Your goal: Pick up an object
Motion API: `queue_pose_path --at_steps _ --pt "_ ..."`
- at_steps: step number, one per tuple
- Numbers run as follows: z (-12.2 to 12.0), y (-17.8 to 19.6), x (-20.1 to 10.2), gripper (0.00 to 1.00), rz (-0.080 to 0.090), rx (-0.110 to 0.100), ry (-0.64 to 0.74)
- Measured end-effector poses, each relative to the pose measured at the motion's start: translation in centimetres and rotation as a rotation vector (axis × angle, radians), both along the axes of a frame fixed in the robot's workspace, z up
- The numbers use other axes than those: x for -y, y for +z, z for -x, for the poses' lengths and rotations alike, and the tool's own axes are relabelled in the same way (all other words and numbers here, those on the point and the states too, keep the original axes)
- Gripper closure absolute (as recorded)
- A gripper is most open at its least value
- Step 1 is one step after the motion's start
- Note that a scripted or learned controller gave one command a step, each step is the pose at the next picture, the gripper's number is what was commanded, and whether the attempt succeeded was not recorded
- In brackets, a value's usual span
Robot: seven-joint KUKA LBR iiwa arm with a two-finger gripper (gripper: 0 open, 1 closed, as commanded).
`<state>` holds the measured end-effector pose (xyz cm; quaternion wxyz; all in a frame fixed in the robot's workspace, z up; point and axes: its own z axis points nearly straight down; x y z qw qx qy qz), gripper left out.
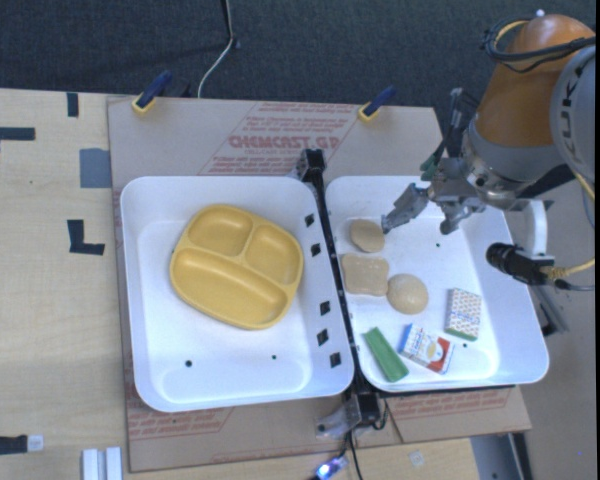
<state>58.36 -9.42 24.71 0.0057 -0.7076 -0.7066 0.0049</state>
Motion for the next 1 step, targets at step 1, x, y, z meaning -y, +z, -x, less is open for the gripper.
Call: queue_pose_path --at_steps 1 --pt "-0.23 0.74 -0.03 0.00 0.001 0.014 0.003"
